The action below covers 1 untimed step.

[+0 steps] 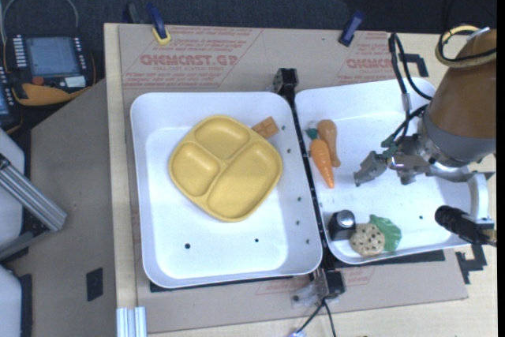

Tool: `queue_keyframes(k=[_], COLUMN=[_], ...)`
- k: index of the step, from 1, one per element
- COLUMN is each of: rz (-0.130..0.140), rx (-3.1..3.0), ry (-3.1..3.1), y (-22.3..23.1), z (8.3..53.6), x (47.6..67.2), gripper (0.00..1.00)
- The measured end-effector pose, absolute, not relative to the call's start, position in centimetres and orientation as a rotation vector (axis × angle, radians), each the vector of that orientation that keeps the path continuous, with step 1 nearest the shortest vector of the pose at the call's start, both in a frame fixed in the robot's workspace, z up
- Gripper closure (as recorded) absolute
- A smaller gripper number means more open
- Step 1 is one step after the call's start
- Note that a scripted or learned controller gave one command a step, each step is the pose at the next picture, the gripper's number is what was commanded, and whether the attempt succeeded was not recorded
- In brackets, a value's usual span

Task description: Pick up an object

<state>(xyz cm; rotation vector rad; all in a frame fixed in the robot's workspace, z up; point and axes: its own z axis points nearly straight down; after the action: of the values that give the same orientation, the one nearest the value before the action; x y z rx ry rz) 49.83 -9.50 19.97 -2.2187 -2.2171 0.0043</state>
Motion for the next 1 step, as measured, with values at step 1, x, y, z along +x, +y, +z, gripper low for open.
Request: queue_keyframes(k=[1], rz=[0.006], rx=[-2.218], ry=[-2.215], y=[-10.47], z=[14.36], x=[49.79], gripper=[0.0])
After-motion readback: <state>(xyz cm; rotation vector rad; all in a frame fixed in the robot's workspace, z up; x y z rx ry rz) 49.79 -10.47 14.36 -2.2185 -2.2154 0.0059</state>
